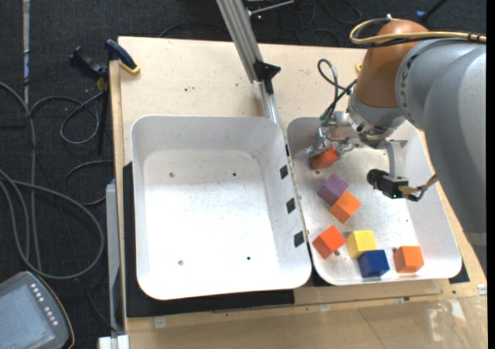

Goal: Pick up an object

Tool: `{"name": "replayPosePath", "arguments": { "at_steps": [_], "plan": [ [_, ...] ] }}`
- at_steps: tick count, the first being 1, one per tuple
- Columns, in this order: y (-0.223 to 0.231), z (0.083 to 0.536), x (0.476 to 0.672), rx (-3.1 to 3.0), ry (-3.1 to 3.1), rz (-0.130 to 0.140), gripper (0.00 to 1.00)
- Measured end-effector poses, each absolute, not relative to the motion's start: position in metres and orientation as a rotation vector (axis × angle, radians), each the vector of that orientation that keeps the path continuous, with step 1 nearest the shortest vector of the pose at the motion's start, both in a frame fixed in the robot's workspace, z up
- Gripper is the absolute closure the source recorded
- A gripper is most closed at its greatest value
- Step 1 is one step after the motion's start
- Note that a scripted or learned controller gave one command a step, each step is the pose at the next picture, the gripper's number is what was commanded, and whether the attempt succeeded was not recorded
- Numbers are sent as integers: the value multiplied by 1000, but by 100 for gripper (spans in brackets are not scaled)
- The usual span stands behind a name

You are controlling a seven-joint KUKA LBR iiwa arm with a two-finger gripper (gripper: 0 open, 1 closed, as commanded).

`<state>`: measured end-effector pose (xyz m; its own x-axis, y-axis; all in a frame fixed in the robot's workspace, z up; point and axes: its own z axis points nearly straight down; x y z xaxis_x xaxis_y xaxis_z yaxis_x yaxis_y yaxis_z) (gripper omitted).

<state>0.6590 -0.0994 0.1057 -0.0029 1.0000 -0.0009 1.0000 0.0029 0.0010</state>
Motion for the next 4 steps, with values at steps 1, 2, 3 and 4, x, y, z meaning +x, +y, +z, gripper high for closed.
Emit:
{"name": "replayPosePath", "arguments": {
  "at_steps": [1, 2, 3, 4],
  "plan": [
    [-105, 167, 665, 2215, 2219, 6, 100],
    [-100, 212, 669, 2214, 2221, 6, 100],
    [-99, 266, 671, 2213, 2221, 6, 100],
    [-48, 266, 639, 2215, 2231, -1, 100]
  ]
}}
